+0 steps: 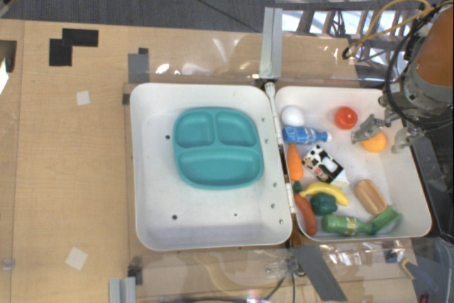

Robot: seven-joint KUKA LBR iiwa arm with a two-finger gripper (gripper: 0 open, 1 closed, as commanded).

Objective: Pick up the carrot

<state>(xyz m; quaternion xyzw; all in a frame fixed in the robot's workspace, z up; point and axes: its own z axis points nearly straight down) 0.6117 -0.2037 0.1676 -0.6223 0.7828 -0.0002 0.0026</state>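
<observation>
Carrot (294,162): small, orange, tapered, lying flat in right bin, lengthwise along bin's left wall (close against divider). Sits right of frame centre, long axis running up-down in picture. Upper end near blue-and-white bottle (303,135); lower end just above red pepper (306,213).

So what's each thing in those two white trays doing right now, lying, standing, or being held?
Orange carrot: lying lengthwise against the right bin's left wall, untouched.
Teal divided plate: flat in the left bin, nothing on it.
White egg: resting near the right bin's top left corner.
Yellow banana: lying flat, touching a dark green vegetable.
Robot hand: over the right bin beside a yellow-orange fruit.
</observation>
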